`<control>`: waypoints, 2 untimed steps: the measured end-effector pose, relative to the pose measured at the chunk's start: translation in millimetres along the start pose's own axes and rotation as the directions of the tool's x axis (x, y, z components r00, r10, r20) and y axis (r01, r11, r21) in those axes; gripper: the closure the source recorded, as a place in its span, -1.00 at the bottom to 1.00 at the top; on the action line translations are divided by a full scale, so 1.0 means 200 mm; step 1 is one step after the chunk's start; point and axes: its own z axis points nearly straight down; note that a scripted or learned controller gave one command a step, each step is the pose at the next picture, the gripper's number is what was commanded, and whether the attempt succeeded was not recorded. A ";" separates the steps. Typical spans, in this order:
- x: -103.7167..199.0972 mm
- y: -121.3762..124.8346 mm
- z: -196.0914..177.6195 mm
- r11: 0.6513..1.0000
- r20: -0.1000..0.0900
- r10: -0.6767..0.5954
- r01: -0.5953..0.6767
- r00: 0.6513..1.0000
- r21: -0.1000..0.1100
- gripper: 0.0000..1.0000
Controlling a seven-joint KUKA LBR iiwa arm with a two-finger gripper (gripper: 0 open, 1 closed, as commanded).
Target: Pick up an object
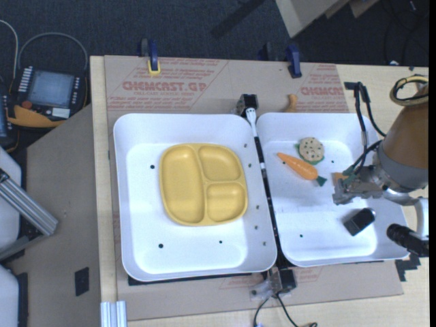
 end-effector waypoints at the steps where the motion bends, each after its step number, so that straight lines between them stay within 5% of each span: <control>1: 0.01 0.00 -0.32 1.000 0.001 -0.001 0.001 1.000 -0.002 1.00; 2: 0.01 0.01 -0.34 1.000 -0.001 0.000 0.000 1.000 0.004 1.00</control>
